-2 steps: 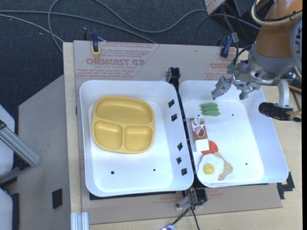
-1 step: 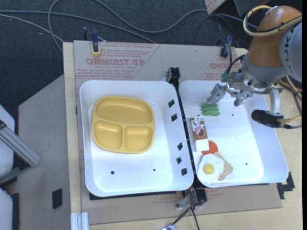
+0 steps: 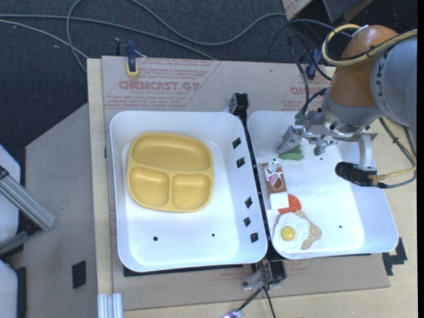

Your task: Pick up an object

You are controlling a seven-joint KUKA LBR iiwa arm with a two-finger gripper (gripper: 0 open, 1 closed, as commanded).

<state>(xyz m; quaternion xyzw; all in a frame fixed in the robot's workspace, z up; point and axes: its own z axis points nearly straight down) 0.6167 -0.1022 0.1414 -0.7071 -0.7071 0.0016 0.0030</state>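
Dark carpet (image 3: 199, 12), cardboard-topped bench (image 3: 172, 85), two white bins (image 3: 126, 177), yellow tray (image 3: 170, 171)

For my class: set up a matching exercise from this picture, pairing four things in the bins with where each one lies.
Things:
1. yellow divided tray
2. fried egg toy
3. green item
4. gripper

Places:
A. right bin's near corner by the divider
B. left bin
C. directly over the green item
D. right bin's far part, under the gripper

Pairs: 1-B, 2-A, 3-D, 4-C
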